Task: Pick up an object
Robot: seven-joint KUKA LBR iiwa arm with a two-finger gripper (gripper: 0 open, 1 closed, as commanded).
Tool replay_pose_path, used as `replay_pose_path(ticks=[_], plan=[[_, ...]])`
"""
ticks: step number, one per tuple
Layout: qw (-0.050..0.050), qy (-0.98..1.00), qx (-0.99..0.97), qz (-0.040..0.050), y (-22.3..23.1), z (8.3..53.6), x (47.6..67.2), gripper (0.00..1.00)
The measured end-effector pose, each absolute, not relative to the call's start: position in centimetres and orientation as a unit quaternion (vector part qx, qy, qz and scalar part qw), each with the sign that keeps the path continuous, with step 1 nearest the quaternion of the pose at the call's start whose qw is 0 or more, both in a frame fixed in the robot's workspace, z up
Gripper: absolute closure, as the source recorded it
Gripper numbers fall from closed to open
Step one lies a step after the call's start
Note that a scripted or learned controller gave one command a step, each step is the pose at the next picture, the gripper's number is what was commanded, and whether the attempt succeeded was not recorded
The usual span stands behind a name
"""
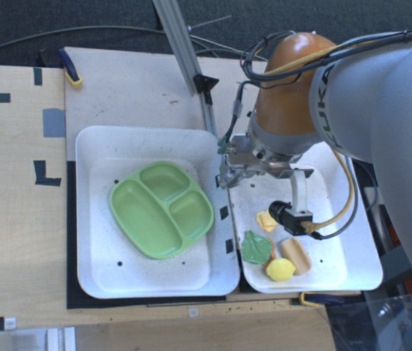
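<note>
My gripper (229,174) hangs below the orange band of the arm (294,72), over the left edge of the right bin (352,269), close to the wall between the two bins. Several small toys lie in the front of that bin: a yellow chunk (266,221), a green leafy piece (256,248), a yellow lemon (280,270) and a tan bun (296,255). They all sit in front of and to the right of the gripper, apart from it. A green divided plate (161,209) lies in the left bin (89,196).
A slanted metal rail (180,42) rises behind the bins, with black cables on the bench behind it. A black fitting with a yellow cable (294,219) hangs from the arm just above the toys. The arm's grey body covers the right bin's far right side.
</note>
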State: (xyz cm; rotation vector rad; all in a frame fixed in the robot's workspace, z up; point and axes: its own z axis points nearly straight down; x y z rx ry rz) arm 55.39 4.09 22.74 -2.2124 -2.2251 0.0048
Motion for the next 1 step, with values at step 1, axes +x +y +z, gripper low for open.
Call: replay_pose_path(ticks=[1], plan=[[0.002, -0.709, -0.705, 0.0013, 9.11, 21.74, 53.30, 1.00]])
